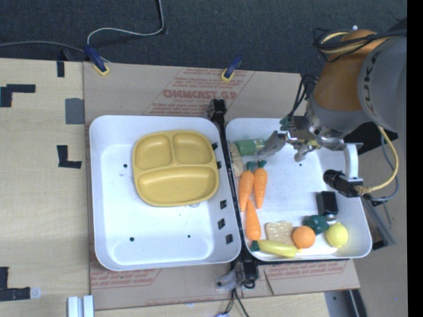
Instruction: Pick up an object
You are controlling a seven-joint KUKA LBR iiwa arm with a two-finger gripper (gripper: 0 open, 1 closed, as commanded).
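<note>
Orange carrots [252,190] are seen along the right bin's [295,174] left wall; the claw [285,147] is spread apart, clamped on nothing, above its far edge.

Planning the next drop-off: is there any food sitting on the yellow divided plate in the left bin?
No. The yellow divided plate lies bare in the left bin, all its compartments without food.

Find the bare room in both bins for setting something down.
Left bin: free strip below the tray. Right bin: bare middle between the carrots and the right wall. Crowded along its near edge: banana, orange, lemon.
</note>
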